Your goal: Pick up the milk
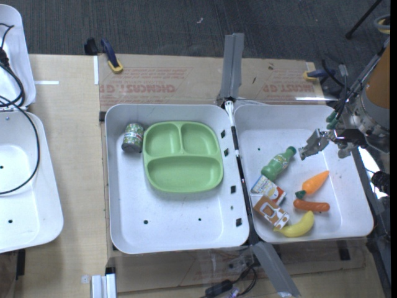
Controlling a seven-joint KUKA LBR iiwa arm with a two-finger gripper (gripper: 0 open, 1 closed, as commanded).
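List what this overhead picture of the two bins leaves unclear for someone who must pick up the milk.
- Cartons' print: the white carton and the orange carton are too small to read, so which is the milk is uncertain.
- End effector: small and blurred, its finger state is unreadable.
- Arm: cut off by the right edge.
- Can by the green plate: label too small to read.

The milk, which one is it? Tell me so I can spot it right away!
Look in the right bin, at its left side. Just below the green bottle lies the milk, a small carton, mostly white with blue and a bit of red. Right below it sits an orange and brown carton, so go for the pale one with blue on it.
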